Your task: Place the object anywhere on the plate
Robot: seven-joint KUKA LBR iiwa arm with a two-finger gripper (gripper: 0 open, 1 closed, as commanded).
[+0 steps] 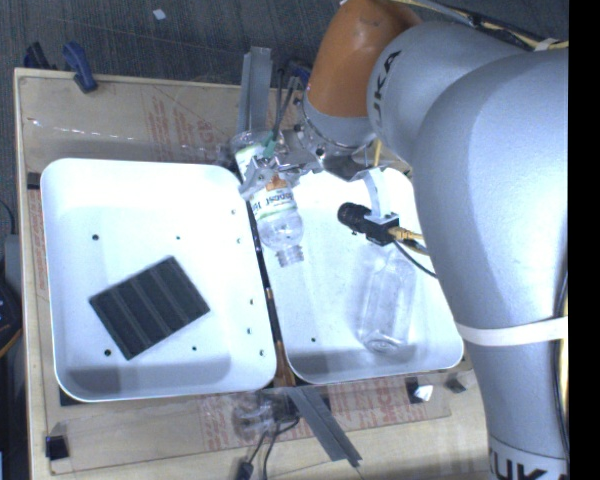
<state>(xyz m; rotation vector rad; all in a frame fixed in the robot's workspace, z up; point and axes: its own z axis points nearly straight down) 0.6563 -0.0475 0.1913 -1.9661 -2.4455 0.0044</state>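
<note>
Camera view, left bin (65,268): shallow, white, at the 9 o'clock side of the counter (130,103); it holds a dark ribbed plate (149,306) lying flat and askew at about 7 o'clock within the bin.
Camera view, right bin (325,353): white, touching the left bin along their shared edge; it holds a clear plastic bottle (384,303) lying toward 5 o'clock, partly shaded by the arm.
Camera view, labelled bottle (274,206): clear, with a white label, tilted with its far end pointing toward 6 o'clock, over the seam between the two bins, well apart from the plate.
Camera view, end effector (270,163): at 12 o'clock over the seam, below the orange band; it seems to be clenched on the labelled bottle's upper end, though glare blurs the contact.
Camera view, counter: pale wood, carrying both bins.
</note>
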